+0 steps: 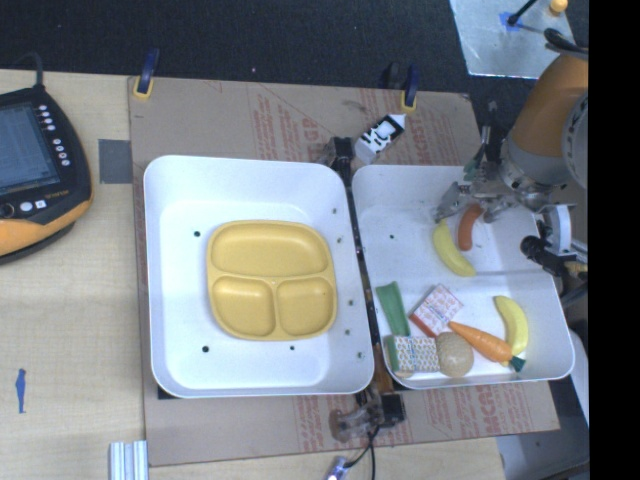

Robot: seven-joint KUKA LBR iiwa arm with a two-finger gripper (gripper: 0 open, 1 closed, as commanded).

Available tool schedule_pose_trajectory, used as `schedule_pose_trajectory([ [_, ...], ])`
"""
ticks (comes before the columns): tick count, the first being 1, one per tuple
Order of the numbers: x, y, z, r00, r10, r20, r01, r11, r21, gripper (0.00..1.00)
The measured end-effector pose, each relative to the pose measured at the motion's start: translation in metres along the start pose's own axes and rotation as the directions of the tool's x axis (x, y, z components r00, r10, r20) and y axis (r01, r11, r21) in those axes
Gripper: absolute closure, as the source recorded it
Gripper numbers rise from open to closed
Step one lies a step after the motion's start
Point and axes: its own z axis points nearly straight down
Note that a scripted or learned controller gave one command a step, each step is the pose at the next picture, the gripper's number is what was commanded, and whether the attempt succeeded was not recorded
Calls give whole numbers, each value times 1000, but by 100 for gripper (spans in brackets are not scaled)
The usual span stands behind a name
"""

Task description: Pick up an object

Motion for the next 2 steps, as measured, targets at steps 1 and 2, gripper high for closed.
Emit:
schedule_pose_trajectory([
  [1,50,-36,1,1000,-5,1,5,1000,2,0],
  [2,48,-36,-10,1000,-6,3,6,1000,4,100],
])
